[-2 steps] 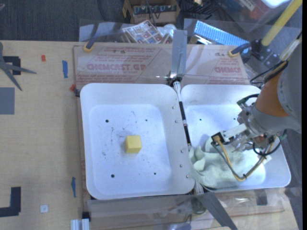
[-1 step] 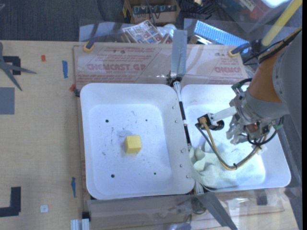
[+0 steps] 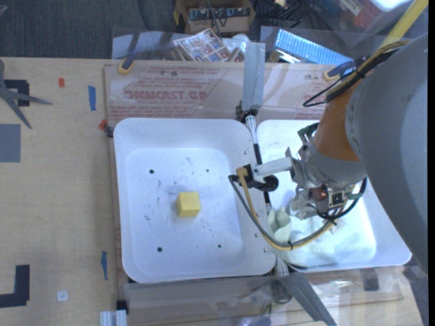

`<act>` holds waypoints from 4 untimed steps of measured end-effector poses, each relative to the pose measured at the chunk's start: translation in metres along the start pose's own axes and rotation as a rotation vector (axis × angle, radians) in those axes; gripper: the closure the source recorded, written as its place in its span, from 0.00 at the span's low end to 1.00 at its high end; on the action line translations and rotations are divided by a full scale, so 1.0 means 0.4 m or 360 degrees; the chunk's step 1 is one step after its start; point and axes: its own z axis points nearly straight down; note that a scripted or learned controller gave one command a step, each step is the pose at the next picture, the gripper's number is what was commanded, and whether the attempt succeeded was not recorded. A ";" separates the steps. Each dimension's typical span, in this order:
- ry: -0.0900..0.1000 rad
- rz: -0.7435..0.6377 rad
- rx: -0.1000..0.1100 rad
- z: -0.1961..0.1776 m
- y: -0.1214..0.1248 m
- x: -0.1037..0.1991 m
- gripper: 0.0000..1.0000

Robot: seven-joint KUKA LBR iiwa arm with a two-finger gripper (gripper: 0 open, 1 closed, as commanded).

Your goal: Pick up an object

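Gripper [image 3: 293, 209] low in the right bin [image 3: 387, 243] (finger spread: cannot tell); yellow block [image 3: 189, 204] lies in the left bin [image 3: 136, 148].

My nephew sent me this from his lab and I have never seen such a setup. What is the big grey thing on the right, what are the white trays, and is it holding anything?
The grey thing with the orange band is a robot arm, reaching in from the right. The picture comes from one fixed camera above the bench, looking down at a slant. The two white trays are shallow bins side by side. The left bin holds a small yellow block near its middle. The arm's gripper, its two-fingered hand, is low over the right bin, beside some pale, soft-looking items that I cannot identify. The wrist and cables cover the fingers, so I cannot tell whether it holds anything. Its job is to pick up an object.
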 end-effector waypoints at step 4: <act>0.0009 -0.0022 -0.0007 -0.001 -0.183 0.177 1.00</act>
